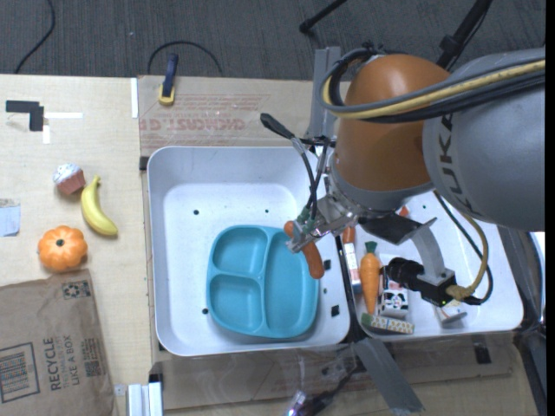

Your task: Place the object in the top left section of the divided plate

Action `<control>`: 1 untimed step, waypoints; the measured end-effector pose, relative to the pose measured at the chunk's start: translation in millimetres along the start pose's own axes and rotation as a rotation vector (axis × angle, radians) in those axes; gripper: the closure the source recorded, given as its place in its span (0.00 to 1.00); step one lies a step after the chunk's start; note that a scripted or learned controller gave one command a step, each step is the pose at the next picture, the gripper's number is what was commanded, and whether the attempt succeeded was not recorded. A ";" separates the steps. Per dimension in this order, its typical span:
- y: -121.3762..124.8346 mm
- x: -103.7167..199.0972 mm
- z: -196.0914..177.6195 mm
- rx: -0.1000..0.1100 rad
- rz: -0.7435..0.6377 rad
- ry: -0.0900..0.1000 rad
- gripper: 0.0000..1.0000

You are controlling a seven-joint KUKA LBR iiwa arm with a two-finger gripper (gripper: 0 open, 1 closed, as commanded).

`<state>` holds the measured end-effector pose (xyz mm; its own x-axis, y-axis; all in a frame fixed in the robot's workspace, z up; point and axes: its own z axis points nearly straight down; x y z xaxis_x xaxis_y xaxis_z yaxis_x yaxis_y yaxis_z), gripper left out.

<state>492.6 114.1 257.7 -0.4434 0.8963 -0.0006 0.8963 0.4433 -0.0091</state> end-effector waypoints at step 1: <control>4.0 40.5 58.4 0.000 -0.272 0.001 1.00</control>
<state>477.7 151.9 199.3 -0.6680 0.7441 0.0030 0.7441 0.6680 -0.0091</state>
